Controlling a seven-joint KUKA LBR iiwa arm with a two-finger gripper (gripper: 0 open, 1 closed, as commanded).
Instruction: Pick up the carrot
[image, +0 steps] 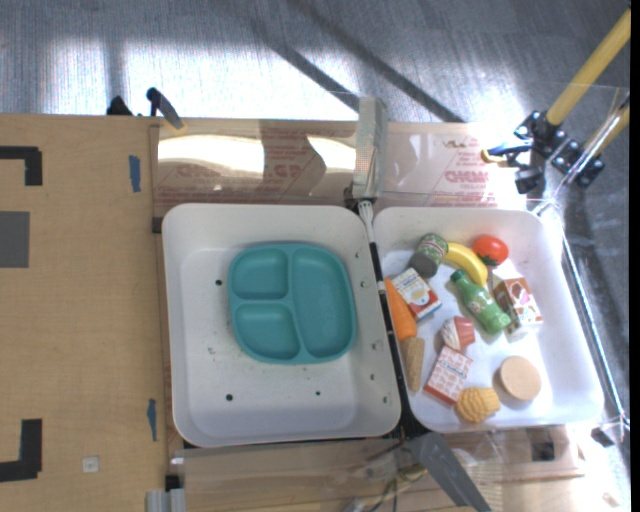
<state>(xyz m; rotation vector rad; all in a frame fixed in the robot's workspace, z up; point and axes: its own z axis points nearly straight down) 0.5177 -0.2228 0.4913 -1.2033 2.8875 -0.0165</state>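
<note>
The carrot (401, 314) is a short orange piece lying against the left wall of the right bin (570, 330), pointing toward the front. A small white and orange carton (414, 293) touches its upper right side. A beige cone-shaped piece (413, 362) lies just below its lower end.
The right bin also holds a green can (431, 250), a banana (466, 262), a tomato (490, 248), a green bottle (479, 304), a red box (448, 374), a round biscuit (520, 379) and other toys. The left bin (190, 300) bears a teal divided plate (293, 302).
</note>
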